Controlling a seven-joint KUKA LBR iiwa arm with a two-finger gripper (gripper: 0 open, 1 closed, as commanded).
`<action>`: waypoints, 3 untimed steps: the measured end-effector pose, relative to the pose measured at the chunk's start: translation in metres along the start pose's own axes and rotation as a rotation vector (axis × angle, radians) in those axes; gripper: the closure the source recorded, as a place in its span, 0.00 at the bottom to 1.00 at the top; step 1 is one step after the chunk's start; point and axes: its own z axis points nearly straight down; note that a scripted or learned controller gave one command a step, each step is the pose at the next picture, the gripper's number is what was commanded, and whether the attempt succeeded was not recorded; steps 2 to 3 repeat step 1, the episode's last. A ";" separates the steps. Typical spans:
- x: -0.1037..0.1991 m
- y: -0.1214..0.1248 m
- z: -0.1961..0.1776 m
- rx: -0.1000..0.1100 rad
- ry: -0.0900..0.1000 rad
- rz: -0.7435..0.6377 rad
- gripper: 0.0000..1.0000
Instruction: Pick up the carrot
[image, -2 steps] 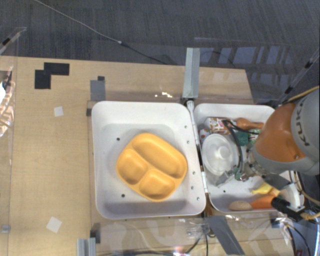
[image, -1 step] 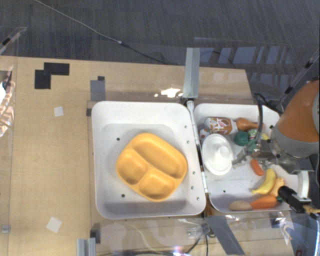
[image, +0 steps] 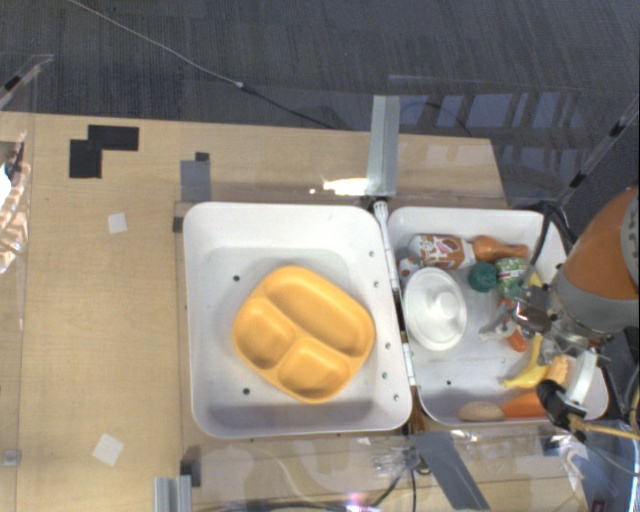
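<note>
The carrot (image: 522, 405), a short orange piece, lies by the front wall of the right bin (image: 440, 395), between a tan potato-like lump (image: 481, 410) and a yellow banana (image: 526, 376). My gripper (image: 527, 322) hangs over the right side of this bin, behind the banana and the carrot. The grey wrist and orange band of the arm (image: 605, 262) cover the bin's right edge. A small red-orange piece (image: 516, 341) shows just under the gripper's metal parts. I see nothing clearly held.
The right bin also holds a white bowl (image: 437, 307), a brown bottle (image: 440, 250), an orange-brown vegetable (image: 497, 247) and a green item (image: 485, 277). A yellow divided plate (image: 303, 333) sits in the left bin (image: 215, 300). A metal divider (image: 393, 300) separates the bins.
</note>
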 end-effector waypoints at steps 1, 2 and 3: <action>0.000 0.002 0.047 -0.004 0.002 0.087 0.00; 0.000 0.002 0.047 -0.004 0.002 0.087 0.00; 0.000 0.002 0.047 -0.004 0.002 0.087 0.00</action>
